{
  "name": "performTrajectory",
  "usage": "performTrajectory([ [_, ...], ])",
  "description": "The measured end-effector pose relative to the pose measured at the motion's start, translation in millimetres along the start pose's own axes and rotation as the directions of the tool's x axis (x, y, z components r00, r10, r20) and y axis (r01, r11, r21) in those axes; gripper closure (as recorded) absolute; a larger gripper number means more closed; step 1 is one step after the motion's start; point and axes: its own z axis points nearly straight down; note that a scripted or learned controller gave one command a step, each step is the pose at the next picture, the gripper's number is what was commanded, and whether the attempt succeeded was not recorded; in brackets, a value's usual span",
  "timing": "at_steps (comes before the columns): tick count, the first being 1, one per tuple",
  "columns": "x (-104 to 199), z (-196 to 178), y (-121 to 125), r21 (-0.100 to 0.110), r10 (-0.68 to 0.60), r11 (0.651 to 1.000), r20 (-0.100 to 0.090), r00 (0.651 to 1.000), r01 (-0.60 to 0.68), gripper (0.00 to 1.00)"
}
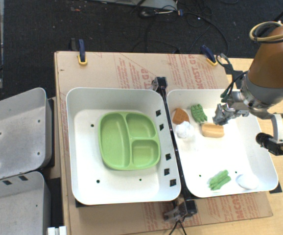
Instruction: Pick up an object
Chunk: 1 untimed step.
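1. Gripper [221,115] sits low in the right bin [259,153], and I see its tip just above the tan block [212,130]; whether it touches the block I cannot tell, nor whether the fingers are parted or closed.
2. Left of the tan block I see a white lump [183,129], a brown piece [180,115] above that, and a green ridged piece [198,113] up and to the left, crowding that side.
3. Well below the tan block lie a second green piece [219,179] and a pale white disc [247,181].
4. Far left of the block, the left bin [82,180] holds a green divided plate [129,140].
5. Red print on the cardboard [122,72] is mirrored and unreadable.
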Motion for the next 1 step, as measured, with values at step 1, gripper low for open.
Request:
performTrajectory([
  [1, -0.1, -7.2, 0.5, 0.004, -0.001, 1.0, -0.001, 1.0, 0.001, 1.0],
])
